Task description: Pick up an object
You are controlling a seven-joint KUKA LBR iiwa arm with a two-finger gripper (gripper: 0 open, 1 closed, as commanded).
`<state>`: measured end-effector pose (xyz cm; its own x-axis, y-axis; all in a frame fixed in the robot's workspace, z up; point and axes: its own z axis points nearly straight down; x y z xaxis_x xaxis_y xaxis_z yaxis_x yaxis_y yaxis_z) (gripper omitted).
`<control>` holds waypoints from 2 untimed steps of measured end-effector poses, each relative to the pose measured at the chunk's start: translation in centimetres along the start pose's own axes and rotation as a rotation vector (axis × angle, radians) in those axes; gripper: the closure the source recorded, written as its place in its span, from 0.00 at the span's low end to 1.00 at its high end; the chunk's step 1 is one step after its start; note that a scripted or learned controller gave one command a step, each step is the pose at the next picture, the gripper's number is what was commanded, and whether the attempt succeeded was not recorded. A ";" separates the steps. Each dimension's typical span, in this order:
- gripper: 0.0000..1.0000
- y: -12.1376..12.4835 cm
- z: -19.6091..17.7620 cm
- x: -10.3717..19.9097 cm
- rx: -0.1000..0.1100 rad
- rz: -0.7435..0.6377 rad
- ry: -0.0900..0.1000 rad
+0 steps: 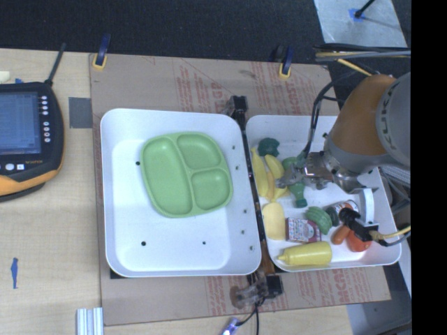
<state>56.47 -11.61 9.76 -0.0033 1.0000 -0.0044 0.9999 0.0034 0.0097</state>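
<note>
My gripper [296,179] is down inside the right bin [318,122], near its middle, with the grey and orange arm above it to the right. It hangs over a cluster of toys. Yellow bananas [261,174] and a small yellow piece [274,165] lie just to its left. A dark green piece [300,201] lies right below it. A green leafy toy [267,146] sits up and to the left. The arm hides whatever is beneath the wrist, and nothing is visibly held.
The right bin also holds a green pepper [320,217], a pale yellow block [274,220], a red-and-white packet [302,229], a yellow bottle [307,255] and orange-red toys [347,236]. The left bin [126,250] bears a green divided plate [186,173]. A tablet [24,135] lies at the far left.
</note>
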 end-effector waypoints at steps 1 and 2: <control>1.00 0.0 -1.0 -0.1 0.003 -0.002 -0.002; 1.00 4.9 -12.6 5.3 0.011 -0.001 0.005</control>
